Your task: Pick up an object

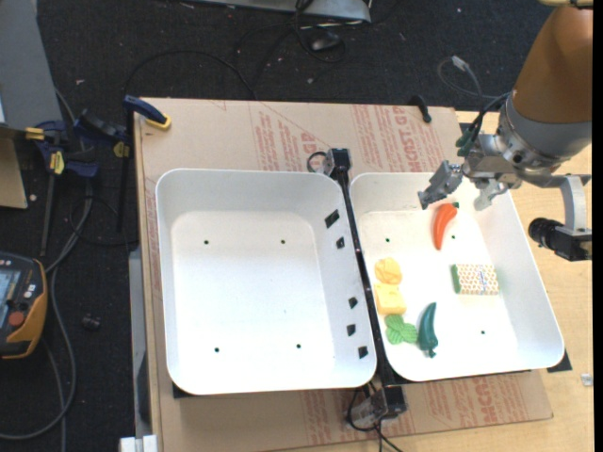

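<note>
orange piece [443, 225]: sits in the right bin [528, 281] near its back wall, long axis running roughly near-to-far, narrow end toward the near side, a bit curved.
gripper [464, 188]: hovers right over the orange piece's far end, fingers spread wide, nothing between them.
arm [556, 73]: comes in from the upper right, orange band above a grey wrist, angled down toward the bin.
writing: red print on the cardboard sheet [283, 135], too blurry to read properly.
patterned block [476, 279]: print unreadable.
</note>
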Robot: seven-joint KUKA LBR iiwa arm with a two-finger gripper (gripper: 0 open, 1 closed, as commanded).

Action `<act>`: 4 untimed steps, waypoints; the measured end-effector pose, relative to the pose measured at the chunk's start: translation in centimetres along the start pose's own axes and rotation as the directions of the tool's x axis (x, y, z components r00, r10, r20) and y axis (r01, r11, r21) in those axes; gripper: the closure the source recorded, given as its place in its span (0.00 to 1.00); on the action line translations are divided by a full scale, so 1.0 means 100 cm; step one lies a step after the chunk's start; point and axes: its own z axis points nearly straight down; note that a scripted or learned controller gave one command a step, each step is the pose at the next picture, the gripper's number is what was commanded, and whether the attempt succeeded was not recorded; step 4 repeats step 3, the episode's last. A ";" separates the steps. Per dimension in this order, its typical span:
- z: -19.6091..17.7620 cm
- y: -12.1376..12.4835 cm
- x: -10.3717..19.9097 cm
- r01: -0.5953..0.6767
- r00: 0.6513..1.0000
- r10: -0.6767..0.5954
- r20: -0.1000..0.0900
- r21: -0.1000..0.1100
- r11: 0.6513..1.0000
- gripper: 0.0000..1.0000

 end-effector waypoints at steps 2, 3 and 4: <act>0.063 0.075 -0.104 -0.004 1.000 0.004 0.000 0.003 1.000 0.00; 0.205 0.073 -0.091 0.001 1.000 -0.001 -0.003 0.010 1.000 0.00; 0.205 0.073 -0.091 0.001 1.000 -0.001 -0.003 0.010 1.000 0.00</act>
